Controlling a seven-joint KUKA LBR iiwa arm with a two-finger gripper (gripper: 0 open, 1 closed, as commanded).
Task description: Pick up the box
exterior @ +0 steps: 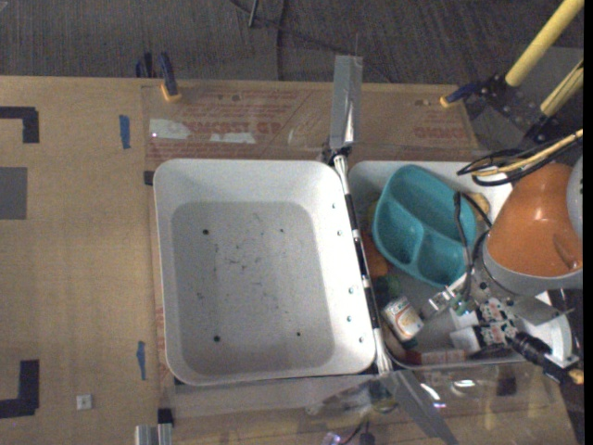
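The arm [533,230] comes in from the bench's right edge and bends down over the right bin [363,176], its orange band a broad dome above the wrist, with grey casing just below it. Black and yellow cables [505,160] loop across the top of the band. Below the wrist the claw [482,318] sits low inside the bin near its front wall, in a cluster of white and metallic parts; whether it is apart or together cannot be told, since the wrist and the clutter hide the tips.

A teal divided tray [422,225] leans tilted in the back left part of the right bin, its two compartments facing up and to the left. Just in front of it, near the bin's left wall, lies the box [402,318], a small pale carton with a brownish printed face, resting among other small items and just left of the claw. Nothing shows between the claw's tips, and the box looks to lie free on the bin floor. A dark reddish flat item [435,352] lies along the front wall.

The left bin [167,193] sits beside it, the two rims touching along the middle of the bench [74,248]. Blue tape strips [124,130] and black corner marks [23,123] show on the bench's left part.
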